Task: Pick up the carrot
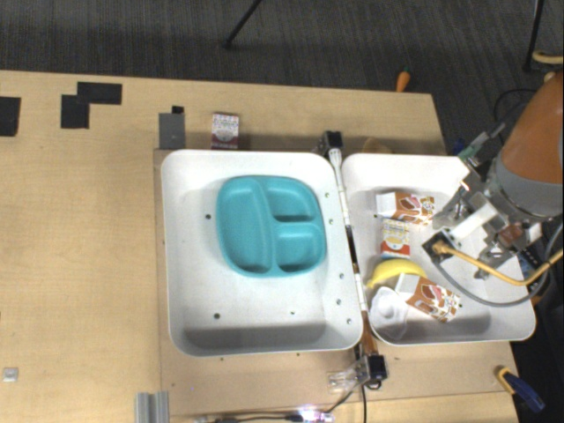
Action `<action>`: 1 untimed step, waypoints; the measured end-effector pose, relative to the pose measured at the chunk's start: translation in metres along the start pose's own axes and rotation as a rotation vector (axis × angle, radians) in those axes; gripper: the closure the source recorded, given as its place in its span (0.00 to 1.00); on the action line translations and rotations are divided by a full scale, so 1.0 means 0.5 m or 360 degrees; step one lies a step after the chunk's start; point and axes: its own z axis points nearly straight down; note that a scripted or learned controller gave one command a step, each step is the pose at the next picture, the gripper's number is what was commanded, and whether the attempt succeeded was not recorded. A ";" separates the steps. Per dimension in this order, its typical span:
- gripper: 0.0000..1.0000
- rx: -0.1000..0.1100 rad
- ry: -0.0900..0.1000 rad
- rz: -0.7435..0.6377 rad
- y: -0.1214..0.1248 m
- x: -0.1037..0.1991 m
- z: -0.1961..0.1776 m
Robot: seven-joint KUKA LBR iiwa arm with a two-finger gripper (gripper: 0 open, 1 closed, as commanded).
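Overhead, the gripper [490, 236] hangs over the right side of the right bin [522, 326], a smooth white plastic tray on the pale wood tabletop [79, 236]. Whether it is spread or closed, cannot tell. Below lie a curved yellow banana [388, 271] and glossy printed cartons [411, 208]. Carrot's place: cannot tell. The left bin [189, 236] holds a teal divided plate [269, 226].

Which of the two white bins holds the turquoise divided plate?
The bin on the view's left; the plate lies in its middle. The right-hand bin holds cartons and a banana instead.
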 end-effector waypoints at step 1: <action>1.00 0.0001 0.0002 -0.0021 0.000 0.004 -0.021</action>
